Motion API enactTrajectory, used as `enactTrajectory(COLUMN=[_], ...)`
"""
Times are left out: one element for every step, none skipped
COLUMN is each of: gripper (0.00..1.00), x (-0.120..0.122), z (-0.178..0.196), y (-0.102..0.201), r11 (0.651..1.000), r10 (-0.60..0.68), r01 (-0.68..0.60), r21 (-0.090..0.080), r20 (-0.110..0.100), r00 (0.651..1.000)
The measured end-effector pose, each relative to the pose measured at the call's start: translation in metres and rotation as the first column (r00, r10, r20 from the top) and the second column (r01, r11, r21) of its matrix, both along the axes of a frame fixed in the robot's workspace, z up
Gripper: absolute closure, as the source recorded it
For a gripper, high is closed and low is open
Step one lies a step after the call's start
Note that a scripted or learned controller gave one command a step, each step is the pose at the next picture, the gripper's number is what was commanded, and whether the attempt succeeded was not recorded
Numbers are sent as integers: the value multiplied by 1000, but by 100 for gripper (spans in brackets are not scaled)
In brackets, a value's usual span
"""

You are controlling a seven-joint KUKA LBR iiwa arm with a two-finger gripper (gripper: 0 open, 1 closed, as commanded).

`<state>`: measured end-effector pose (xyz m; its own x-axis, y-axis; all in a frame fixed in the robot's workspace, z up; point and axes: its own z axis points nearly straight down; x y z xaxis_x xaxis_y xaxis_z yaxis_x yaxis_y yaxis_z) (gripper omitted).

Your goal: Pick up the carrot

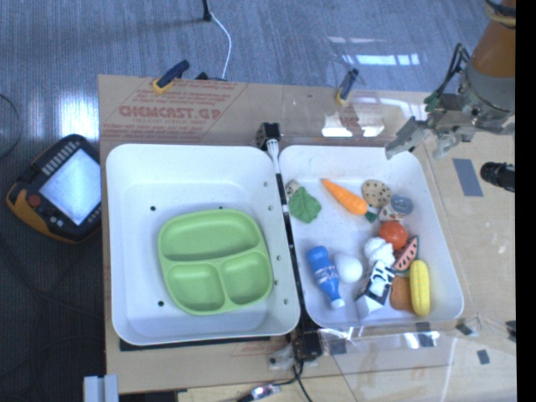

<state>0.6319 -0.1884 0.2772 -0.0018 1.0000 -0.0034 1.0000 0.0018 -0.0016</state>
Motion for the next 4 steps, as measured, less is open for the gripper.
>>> enactTrajectory(gripper=[0, 0, 100, 100], x=[-15, 12, 13, 3], z=[-109, -187, -177, -92], y=[21, 57, 56, 151], r11=[983, 940, 941, 863], r10=[-184, -342, -339, -505], r01=[184, 342, 339, 505], r21=[1, 3, 0, 4], r20=[-9, 11, 13, 2], r00=[983, 940, 941, 863])
